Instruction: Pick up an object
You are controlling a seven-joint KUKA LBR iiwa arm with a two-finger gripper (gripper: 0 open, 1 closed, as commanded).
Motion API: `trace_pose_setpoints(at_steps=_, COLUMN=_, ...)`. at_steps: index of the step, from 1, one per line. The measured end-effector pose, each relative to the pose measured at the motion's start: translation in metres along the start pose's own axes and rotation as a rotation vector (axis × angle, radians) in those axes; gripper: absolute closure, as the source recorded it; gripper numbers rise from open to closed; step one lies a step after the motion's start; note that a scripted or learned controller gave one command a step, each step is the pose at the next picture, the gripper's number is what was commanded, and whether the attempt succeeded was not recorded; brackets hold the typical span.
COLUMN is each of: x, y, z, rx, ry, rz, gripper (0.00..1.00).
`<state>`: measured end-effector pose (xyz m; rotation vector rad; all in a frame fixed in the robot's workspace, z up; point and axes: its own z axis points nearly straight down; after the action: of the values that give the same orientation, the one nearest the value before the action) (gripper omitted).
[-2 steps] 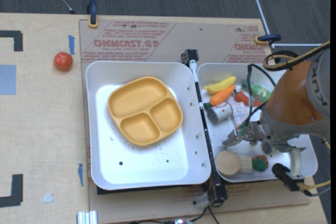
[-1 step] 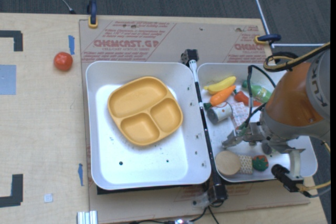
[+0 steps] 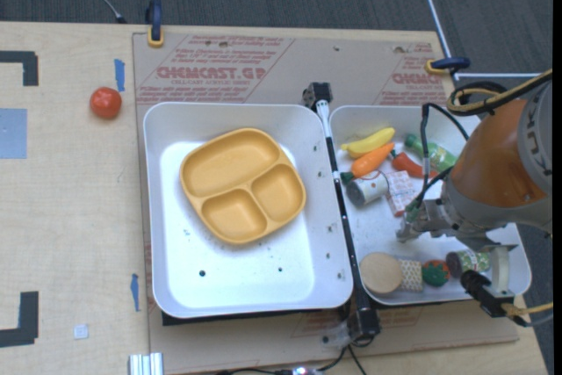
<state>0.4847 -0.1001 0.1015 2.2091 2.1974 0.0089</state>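
Step in hand, as I judge it: approach and descent for a pick, nothing lifted yet. The arm [image 3: 505, 167] reaches over the right bin [image 3: 518, 272], and the claw [image 3: 413, 228] sits low over the bin floor, near the middle of the clutter. Whether the claw is spread or pressed together I cannot tell; the wrist covers most of it and what pokes out is too small to read. No item is visible in its grip, so no hold claimed.

Candidate objects, all relative to the claw:
- small white can [image 3: 369, 189], just beyond and to the left, lying on its side
- carrot [image 3: 371, 161] and banana [image 3: 369, 140], farther beyond the can
- red-and-white packet [image 3: 402, 189], just beyond the claw, closest item, possibly touching, cannot tell
- round tan disc [image 3: 381, 272], nearer the camera and left
- textured roll [image 3: 411, 274] and green ball [image 3: 435, 274], nearer the camera, just below the claw

The left bin [image 3: 167, 215] is well apart to the left and holds a yellow divided plate [image 3: 243, 184]. A red ball [image 3: 105, 103] lies on the worktop [image 3: 61, 215], far left.

Next move, my guess: settle on one item, likely the packet or can, drop onto it squarely, close, then lift straight up. Risk: flat packet may slip, neighbours are crowded.
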Motion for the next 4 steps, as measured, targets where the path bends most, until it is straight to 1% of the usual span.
trace_pose_setpoints(at_steps=1, x=0.086, y=0.002, z=-0.085, rx=0.021, ry=0.015, rz=-0.007, gripper=1.0)
trace_pose_setpoints(at_steps=2, x=-0.005, y=0.002, z=-0.072, rx=0.021, ry=0.012, rz=-0.005, gripper=1.0)
trace_pose_setpoints(at_steps=3, x=0.068, y=0.061, z=-0.083, rx=0.021, ry=0.015, rz=-0.008, gripper=1.0)
trace_pose_setpoints(at_steps=4, x=0.003, y=0.083, z=-0.068, rx=0.02, ry=0.012, rz=-0.005, gripper=1.0)
